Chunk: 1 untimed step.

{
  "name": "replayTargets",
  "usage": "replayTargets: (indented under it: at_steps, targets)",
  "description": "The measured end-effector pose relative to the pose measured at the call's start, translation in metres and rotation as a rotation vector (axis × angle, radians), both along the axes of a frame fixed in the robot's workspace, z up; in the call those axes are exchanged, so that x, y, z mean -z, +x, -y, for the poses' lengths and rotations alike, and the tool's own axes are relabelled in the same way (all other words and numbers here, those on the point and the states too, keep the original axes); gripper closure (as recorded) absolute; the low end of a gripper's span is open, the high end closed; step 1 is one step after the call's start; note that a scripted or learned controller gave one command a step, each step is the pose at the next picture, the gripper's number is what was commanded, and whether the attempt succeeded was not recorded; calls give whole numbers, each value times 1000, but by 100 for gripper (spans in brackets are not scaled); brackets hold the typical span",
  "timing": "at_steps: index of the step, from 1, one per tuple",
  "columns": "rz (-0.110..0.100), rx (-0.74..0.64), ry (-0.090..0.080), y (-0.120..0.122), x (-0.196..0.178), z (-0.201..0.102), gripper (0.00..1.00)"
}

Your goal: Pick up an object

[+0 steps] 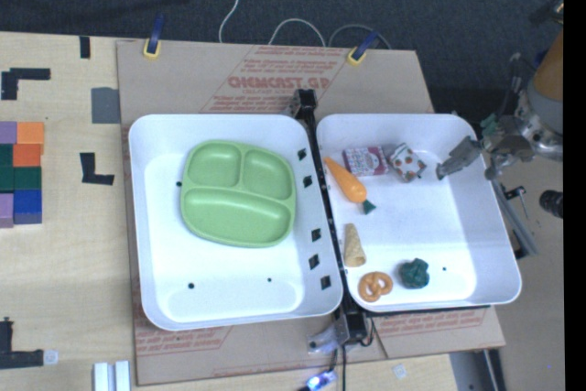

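Note:
The right bin (458, 224) holds several small toys: an orange carrot (346, 181), a pink packet (366, 160), a small white spotted piece (406, 162), a tan cone-shaped piece (353, 244), a pretzel (374, 286) and a dark green lump (415, 272). My gripper (476, 164) hangs over the bin's upper right corner, right of the white piece and apart from it. Its fingers stand spread with nothing between them.
A green divided plate (240, 193) lies in the left bin (165, 270). A black divider (316, 197) runs between the bins. Coloured blocks (20, 174) sit on the bench at far left. Clips and a white cable (293, 27) lie behind the bins.

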State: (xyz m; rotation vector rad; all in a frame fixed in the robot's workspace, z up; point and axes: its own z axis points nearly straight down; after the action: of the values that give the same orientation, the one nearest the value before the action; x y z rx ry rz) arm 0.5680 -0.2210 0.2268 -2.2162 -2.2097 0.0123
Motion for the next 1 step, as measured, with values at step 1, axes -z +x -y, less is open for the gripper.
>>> replayTargets:
  at_steps: [1]
  targets:
    - [13, -4, -3, 3, -8, -1, 0]
